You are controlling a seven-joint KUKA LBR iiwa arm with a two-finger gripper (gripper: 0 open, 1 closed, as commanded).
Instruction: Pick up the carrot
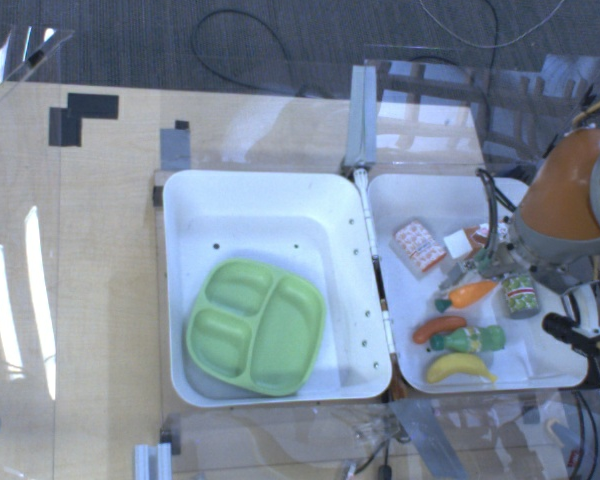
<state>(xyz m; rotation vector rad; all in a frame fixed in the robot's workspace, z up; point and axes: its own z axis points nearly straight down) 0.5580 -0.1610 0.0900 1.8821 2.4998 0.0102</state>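
**Gripper low over the carrot in the right bin**

While the grey arm with its orange band (570, 193) reaches in from the right, its two-finger gripper (483, 265) sits low in the right shallow white bin (410, 368); how far it is open cannot be told. Just below and left of it lies the small orange carrot with a green top (468, 295), seemingly touching. A green can (520, 294) stands right of the carrot. A red-patterned packet (419, 246) lies left. Further below are a red sausage (439, 328), green bottle (468, 340) and yellow banana (458, 369). Far left, a green divided plate (255, 326) rests in the left white bin (250, 198).
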